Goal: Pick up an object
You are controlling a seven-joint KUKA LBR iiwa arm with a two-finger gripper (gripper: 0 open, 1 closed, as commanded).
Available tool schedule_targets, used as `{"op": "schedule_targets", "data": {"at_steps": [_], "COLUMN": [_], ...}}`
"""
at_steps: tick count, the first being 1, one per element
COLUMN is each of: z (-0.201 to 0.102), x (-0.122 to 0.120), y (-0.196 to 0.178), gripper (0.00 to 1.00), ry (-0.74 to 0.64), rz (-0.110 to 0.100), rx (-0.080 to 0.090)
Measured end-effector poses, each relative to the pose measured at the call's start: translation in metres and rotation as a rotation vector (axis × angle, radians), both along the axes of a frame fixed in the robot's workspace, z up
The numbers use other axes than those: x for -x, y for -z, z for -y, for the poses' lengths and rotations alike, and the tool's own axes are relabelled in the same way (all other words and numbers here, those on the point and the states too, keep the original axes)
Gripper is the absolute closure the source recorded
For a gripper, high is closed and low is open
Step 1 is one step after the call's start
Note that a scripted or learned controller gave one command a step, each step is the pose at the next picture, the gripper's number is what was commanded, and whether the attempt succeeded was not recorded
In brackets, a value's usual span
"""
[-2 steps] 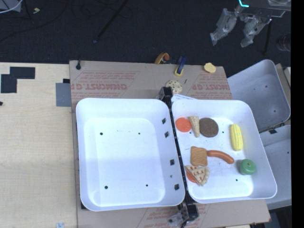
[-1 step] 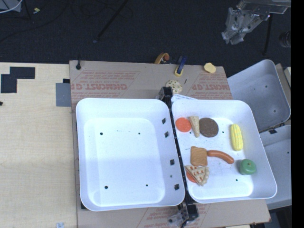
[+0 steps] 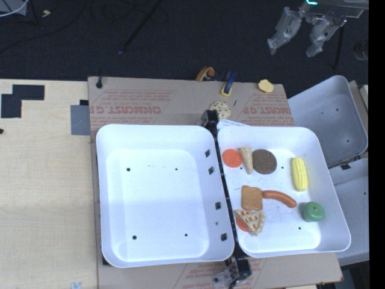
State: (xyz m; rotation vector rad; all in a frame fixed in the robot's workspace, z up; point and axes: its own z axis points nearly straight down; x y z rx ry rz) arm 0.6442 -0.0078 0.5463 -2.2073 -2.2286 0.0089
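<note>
Yellow corn cob [image 3: 299,173] lies in the right bin [image 3: 334,236] near a brown patty [image 3: 264,161], sausage [image 3: 280,198], toast [image 3: 252,198] and green apple [image 3: 313,211], the hand [image 3: 299,38] open, empty, high above the tabletop [image 3: 42,179], a waffle wedge [image 3: 252,221] half-hiding something red.

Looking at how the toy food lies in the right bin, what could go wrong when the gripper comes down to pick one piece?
1. The toast slice, sausage and pizza wedge lie crowded together, so the gripper may catch two or push one aside.
2. The green piece and corn cob look rounded and could roll away.
</note>
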Motion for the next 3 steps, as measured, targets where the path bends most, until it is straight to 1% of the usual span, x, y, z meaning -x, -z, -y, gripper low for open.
{"op": "schedule_targets", "data": {"at_steps": [1, 2, 3], "z": [-0.001, 0.030, 0.014], "x": [0.000, 0.046, 0.006], "y": [-0.010, 0.329, 0.250], "gripper": [1.00, 1.00, 1.00], "ry": [-0.006, 0.011, 0.008], "rz": [-0.002, -0.014, 0.013], "rx": [0.000, -0.001, 0.000]}}
